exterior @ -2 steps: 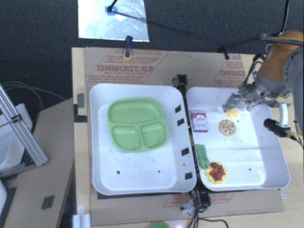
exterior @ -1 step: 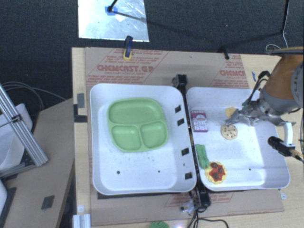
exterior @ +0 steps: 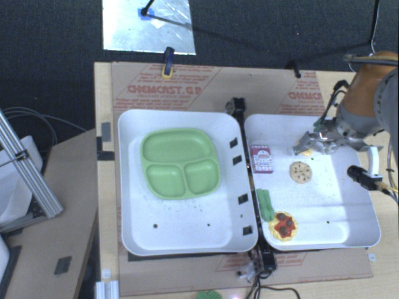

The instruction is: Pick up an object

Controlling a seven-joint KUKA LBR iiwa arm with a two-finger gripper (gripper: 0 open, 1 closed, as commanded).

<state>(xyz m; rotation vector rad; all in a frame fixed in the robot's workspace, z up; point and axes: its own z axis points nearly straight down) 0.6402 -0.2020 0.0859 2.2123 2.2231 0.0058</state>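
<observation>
In the right bin [exterior: 355, 229] lie a round cookie [exterior: 300, 172], a small red and white packet [exterior: 261, 159], a green pickle-like piece [exterior: 265, 204] and a yellow pizza slice with red topping [exterior: 283, 225]. My gripper [exterior: 310, 143] hangs over the bin's upper right part, just above and right of the cookie, apart from it. A small yellow bit [exterior: 309, 154] sits right under the gripper. Nothing shows between its fingers.
The left bin [exterior: 134, 229] bears a green three-compartment plate [exterior: 181, 163]. A black divider with clips [exterior: 244, 167] runs between the bins. The grey arm with its orange band [exterior: 368, 92] comes in from the right. A metal sheet [exterior: 148, 17] lies behind the bench.
</observation>
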